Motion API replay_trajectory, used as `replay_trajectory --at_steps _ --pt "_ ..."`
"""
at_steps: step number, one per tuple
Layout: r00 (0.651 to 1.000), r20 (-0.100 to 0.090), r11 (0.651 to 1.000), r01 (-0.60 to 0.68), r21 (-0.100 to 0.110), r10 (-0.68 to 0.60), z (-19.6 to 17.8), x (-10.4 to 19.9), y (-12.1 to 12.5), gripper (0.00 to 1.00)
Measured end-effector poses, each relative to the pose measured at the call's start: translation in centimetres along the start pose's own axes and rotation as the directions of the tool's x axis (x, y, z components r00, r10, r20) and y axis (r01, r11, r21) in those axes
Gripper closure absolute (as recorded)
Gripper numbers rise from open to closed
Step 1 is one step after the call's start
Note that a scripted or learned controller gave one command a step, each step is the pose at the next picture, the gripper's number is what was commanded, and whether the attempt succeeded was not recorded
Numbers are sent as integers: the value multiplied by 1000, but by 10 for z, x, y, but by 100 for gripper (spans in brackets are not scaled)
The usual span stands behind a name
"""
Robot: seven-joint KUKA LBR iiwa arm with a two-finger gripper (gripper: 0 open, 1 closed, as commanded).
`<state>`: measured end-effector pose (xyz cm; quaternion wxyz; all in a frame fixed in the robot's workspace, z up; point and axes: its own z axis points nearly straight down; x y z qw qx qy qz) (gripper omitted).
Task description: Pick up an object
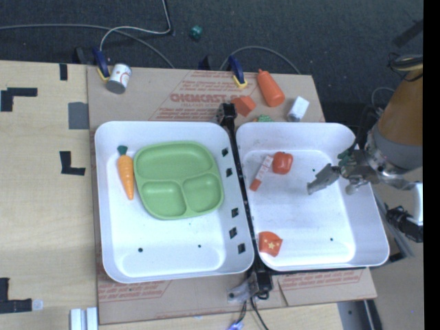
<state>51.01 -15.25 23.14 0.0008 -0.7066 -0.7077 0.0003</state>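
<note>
Bench: two white bins were set side by side on a cardboard sheet (206, 95), with pale wood (41, 184) to its left and dark carpet (289, 19) behind.
Left bin (165, 260): a green divided plate (179, 179) was seen at its middle, a toy carrot (126, 173) just beside the plate's left edge.
Right bin (309, 239): a red toy (282, 162) and a small pink-and-white packet (260, 172) were seen near the back left; a red-orange piece (269, 243) lay at the front left corner.
Gripper (323, 182): it was held over the right bin's right half, apart from every toy; whether the fingers were parted could not be told.
Open room: the bin's middle floor was bare.
Outside the bins: an orange bottle (270, 88) and a white cube (298, 108) were left on the cardboard.
</note>
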Motion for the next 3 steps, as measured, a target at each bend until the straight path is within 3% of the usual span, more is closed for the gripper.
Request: replay_trajectory --at_steps 1,2,3 --pt "1000 1 1000 2 -9 -1 144 38 87 0" --pt "1000 6 1000 -1 -2 1 146 46 158 0" --pt "1000 6 1000 0 -4 0 135 47 160 100"
